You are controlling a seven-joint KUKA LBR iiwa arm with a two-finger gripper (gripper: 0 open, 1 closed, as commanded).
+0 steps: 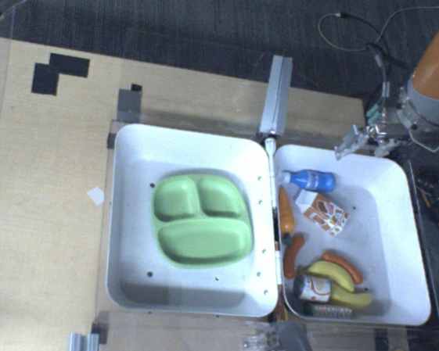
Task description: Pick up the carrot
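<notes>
While the tool [355,141] hung over the far rim of the right bin [402,231], the task stood at its opening step: approach, no descent toward the carrot [285,210] begun. Whether the tool was open or closed could not be told; it showed small and blurred against the bin's edge. Nothing was seen in it.

The carrot lay well apart from the tool, nearer the camera and off to the tool's side toward the divider, stretched lengthways along the bin's inner wall next to the left bin [127,223]. Its thin end appeared to point back toward the tool's end of the bin.

Judged next move: carry the tool across the bin toward the divider wall, line it up across the carrot's narrow width, then go down.

Obstacles noted:
- The wall itself, hard against the carrot on one side, leaving little room there.
- A blue bottle [309,179] between tool and carrot, close to the carrot's thin end.
- A white-and-orange packet [323,215] just beside the carrot, on the open side.
- A reddish sausage-like piece [292,255] beyond the carrot's thick end, similar in colour and a likely mix-up.

Farther off: bananas [339,287], a small can [314,287]. The left bin held a green divided plate [200,217], out of the way. The desk [34,213] lay beyond.
</notes>
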